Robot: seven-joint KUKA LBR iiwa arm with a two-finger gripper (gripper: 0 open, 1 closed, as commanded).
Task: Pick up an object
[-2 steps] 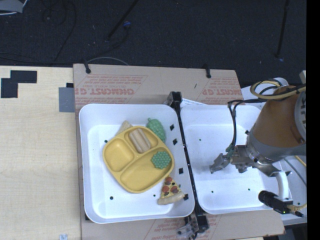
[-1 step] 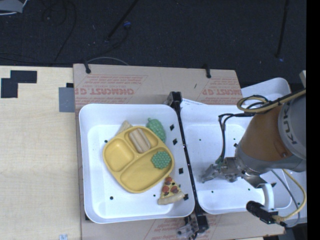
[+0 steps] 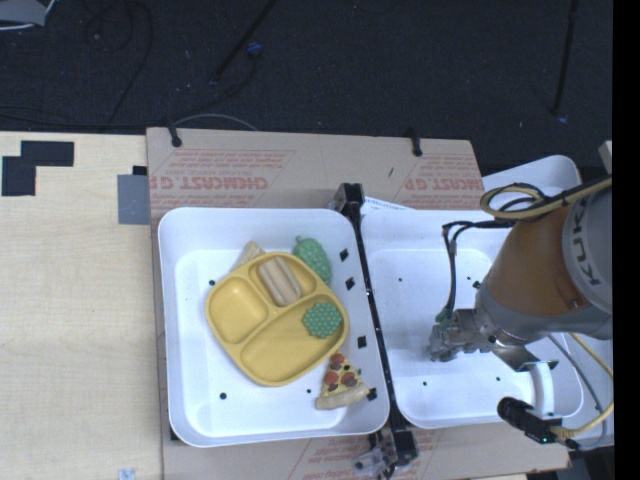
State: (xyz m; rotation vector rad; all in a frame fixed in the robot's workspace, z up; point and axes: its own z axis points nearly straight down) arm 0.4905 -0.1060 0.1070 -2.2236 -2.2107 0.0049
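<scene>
Arm's gripper (image 3: 447, 340) sits low in right bin (image 3: 420, 408), finger state unclear, nothing visibly held; toys remain in left bin (image 3: 190, 408), pick not done.

Fixed overhead slant over both bins (image 3: 180, 268)
</scene>
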